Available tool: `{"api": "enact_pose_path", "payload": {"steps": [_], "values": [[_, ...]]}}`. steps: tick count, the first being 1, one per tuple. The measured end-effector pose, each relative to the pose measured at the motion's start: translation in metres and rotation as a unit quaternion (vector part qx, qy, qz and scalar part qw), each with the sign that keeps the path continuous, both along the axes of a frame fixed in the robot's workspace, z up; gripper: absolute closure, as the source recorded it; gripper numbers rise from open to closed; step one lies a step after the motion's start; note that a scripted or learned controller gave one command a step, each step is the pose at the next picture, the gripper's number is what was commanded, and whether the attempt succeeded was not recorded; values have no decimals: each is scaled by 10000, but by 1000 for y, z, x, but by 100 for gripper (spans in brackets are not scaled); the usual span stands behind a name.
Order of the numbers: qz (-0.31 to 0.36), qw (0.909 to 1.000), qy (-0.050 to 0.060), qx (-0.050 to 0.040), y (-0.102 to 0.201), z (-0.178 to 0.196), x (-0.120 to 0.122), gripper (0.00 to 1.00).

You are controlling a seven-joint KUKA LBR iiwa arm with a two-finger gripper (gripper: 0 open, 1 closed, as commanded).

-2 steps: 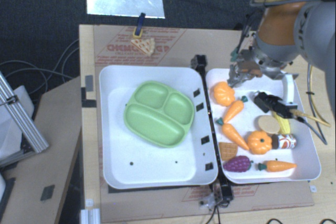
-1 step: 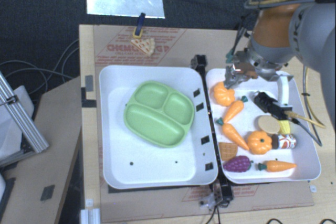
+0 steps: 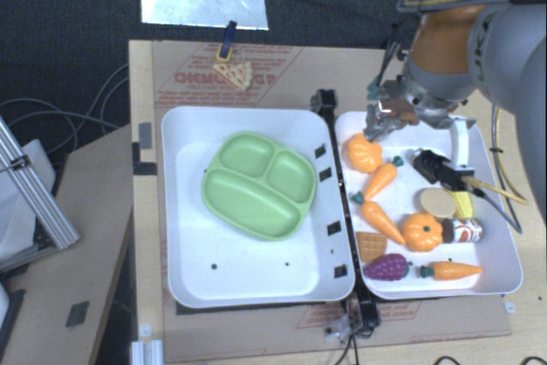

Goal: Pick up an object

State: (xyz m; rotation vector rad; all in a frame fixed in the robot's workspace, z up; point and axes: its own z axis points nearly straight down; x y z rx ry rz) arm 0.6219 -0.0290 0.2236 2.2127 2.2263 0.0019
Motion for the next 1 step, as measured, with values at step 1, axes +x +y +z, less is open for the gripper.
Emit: {"api": "enact_pose_path", "payload": {"steps": [1], "values": [[-3,10000,0,2,-2,4,1,100]]}}
